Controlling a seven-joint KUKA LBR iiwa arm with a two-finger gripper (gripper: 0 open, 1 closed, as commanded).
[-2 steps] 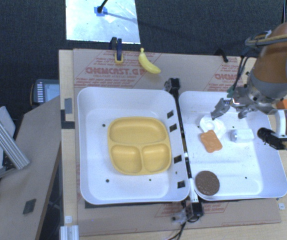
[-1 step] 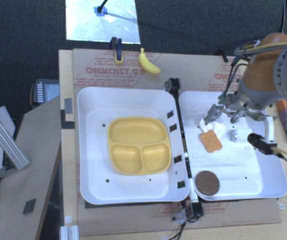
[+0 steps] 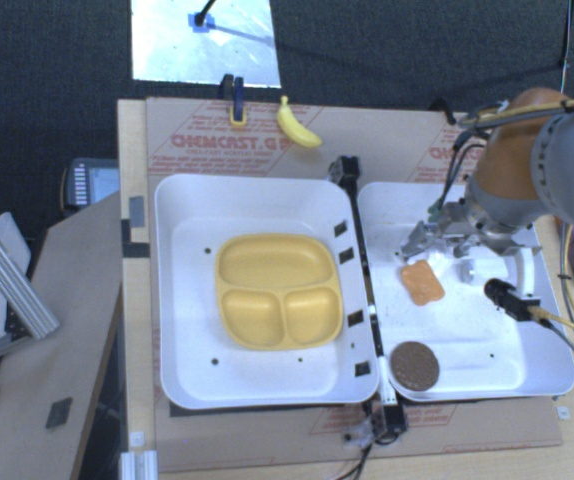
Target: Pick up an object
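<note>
While the end effector hovers low | orange piece just below it | fingers: cannot tell

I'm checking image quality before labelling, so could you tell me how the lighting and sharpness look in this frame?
Camera view: even, bright light; white bins nearly washed out; only soft shadows; yellow tray and orange piece read clearly; gripper soft, its detail hard to resolve; shiny panel at top glares.
</note>
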